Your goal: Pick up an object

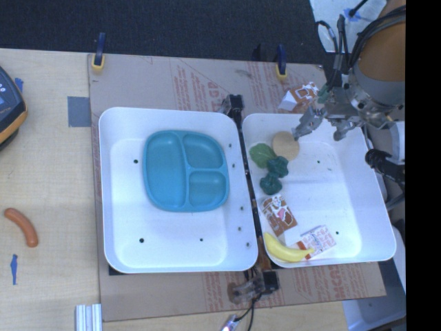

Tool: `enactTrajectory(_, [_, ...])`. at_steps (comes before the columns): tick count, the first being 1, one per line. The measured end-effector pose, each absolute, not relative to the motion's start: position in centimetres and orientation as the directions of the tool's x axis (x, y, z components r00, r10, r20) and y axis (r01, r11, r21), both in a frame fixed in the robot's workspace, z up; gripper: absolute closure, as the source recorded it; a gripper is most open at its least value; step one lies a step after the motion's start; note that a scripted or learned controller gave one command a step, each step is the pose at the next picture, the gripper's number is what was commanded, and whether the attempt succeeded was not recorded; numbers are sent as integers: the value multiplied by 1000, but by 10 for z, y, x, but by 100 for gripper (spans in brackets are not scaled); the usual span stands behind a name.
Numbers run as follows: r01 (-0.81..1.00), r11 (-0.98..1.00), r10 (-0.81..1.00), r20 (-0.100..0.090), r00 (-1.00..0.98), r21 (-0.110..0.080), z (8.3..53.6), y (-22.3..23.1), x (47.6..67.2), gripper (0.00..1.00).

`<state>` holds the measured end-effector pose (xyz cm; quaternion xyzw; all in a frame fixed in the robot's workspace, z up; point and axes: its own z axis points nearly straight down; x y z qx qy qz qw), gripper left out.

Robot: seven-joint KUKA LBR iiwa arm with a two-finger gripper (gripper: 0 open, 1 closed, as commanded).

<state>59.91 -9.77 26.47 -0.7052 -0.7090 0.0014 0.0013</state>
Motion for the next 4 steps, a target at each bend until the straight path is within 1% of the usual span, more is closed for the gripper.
enactTrajectory(1, [1000, 4, 1000, -1, -4, -6, 165, -92, 605, 0])
enactTrajectory(2, [1000, 6, 1000, -2, -6, -4, 91, -110, 656, 0])
enactTrajectory(3, [1000, 2, 1000, -1, -2, -2, 92, -157, 656, 0])
enactTrajectory(4, [1000, 3, 1000, -1, -3, 0, 93, -164, 657, 0])
